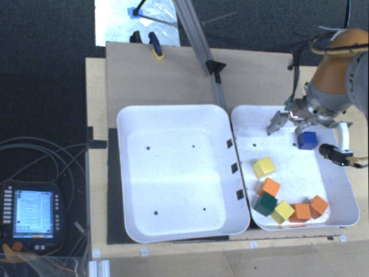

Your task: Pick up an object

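Observation:
My gripper (291, 128) hangs over the far part of the right bin (245, 120), below the orange-banded wrist. It looks open, with one grey finger (277, 123) splayed to the left. A blue cube (307, 139) lies on the bin floor just right of that finger, under the wrist's edge; I see nothing gripped. Nearer the front lie a yellow cube (264, 167), an orange cube (268, 187), a green cube (266, 203), a second yellow cube (283, 211) and two more orange cubes (300, 212) (318, 206).
The left bin (173, 172) adjoins the right bin along a shared rim with black clips (234, 168). A slanted metal pole (196, 27) crosses the back of the bench. A teach pendant (29, 215) with cables lies far left, off the bench.

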{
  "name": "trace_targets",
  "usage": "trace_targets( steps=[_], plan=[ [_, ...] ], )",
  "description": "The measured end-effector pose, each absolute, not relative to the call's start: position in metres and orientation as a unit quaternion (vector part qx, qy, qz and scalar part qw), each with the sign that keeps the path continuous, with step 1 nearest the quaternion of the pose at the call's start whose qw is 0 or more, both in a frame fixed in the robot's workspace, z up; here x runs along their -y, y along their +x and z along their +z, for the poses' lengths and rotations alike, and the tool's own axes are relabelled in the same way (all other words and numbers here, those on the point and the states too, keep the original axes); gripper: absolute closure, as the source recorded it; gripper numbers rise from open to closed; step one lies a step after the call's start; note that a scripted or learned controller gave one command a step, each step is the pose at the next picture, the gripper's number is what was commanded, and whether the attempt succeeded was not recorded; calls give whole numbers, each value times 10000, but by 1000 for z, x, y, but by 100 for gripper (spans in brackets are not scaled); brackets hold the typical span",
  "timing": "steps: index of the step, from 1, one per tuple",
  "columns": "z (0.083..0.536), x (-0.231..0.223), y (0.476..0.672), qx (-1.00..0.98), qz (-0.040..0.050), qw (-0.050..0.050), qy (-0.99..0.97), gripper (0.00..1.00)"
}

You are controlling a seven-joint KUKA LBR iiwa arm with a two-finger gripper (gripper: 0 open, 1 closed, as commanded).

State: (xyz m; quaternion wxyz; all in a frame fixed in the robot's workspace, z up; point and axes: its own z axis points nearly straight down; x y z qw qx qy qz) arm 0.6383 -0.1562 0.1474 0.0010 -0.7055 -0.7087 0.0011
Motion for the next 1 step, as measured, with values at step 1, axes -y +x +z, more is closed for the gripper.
trace_targets(
  steps=[1],
  plan=[
    [104,156,638,7083,8,8,-7059,0]
  ],
)
